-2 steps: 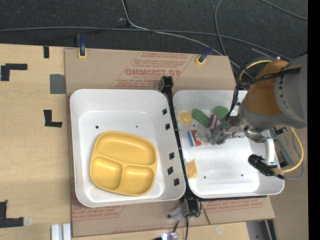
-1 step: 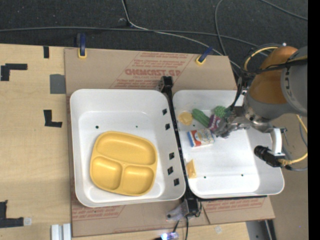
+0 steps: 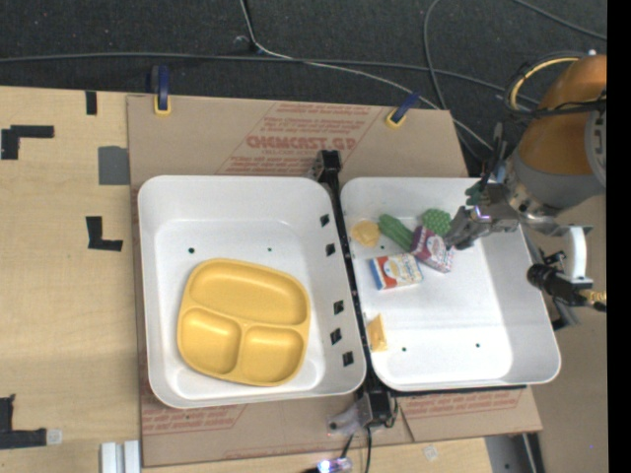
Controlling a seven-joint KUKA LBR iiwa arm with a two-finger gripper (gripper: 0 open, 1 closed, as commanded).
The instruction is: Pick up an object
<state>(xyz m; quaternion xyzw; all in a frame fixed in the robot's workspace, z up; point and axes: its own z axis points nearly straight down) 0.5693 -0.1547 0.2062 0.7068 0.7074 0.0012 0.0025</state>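
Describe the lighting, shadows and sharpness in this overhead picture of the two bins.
Camera view: light is even and soft, without harsh glare on the white bins; the yellow tray casts only a faint shadow; the gripper and the small packets under it look slightly soft, so their labels are unreadable; the dark cloth behind loses detail.

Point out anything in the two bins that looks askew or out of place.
One thing stands out: a small yellow piece lies alone by the right bin's left wall, apart from the cluster near the gripper. The yellow tray sits slightly askew.
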